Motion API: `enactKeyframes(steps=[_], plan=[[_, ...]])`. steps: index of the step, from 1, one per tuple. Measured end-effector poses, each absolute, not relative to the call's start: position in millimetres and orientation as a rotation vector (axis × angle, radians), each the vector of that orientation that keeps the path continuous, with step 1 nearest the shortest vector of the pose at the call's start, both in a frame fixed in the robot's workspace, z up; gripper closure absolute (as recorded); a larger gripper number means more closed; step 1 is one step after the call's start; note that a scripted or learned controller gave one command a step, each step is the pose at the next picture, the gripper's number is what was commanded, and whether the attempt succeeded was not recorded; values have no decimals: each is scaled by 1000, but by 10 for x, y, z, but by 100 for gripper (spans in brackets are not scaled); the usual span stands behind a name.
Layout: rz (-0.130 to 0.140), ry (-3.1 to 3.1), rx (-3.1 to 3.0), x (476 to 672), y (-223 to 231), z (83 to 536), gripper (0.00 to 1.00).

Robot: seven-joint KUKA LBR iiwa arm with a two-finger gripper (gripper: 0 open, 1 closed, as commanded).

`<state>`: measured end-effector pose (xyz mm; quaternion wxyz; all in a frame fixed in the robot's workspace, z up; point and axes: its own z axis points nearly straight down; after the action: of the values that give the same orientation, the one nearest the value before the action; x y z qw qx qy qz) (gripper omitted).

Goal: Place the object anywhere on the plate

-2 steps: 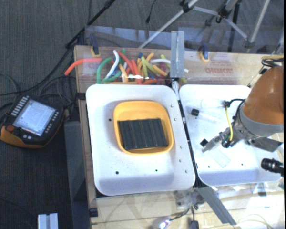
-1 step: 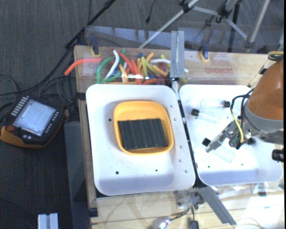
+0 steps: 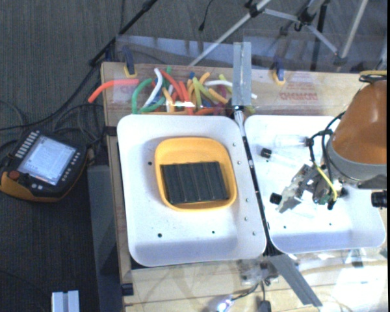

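The gripper [image 3: 287,199] is hanging over the right bin [image 3: 351,236], just right of the yellow plate [image 3: 195,149], and I cannot tell its state or whether it is holding anything. The plate is sitting in the left bin [image 3: 143,226], carrying a dark ribbed block [image 3: 194,182]. Beyond the plate, colored tubes [image 3: 175,93] are lying piled along the bench's back edge.

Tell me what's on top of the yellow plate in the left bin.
A dark ribbed rectangular object lies flat on the yellow plate, covering its middle; whatever is beneath it is hidden.
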<state>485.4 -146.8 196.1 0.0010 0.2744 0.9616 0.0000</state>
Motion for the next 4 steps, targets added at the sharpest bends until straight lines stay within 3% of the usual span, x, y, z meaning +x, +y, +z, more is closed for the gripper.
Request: enactKeyframes(steps=[2,3,4], plan=[[-13,3127,53,4875,-1171,1750,100],[2,3123,-306,5245,-884,1841,100],[4,3077,-623,5680,-218,1837,100]])
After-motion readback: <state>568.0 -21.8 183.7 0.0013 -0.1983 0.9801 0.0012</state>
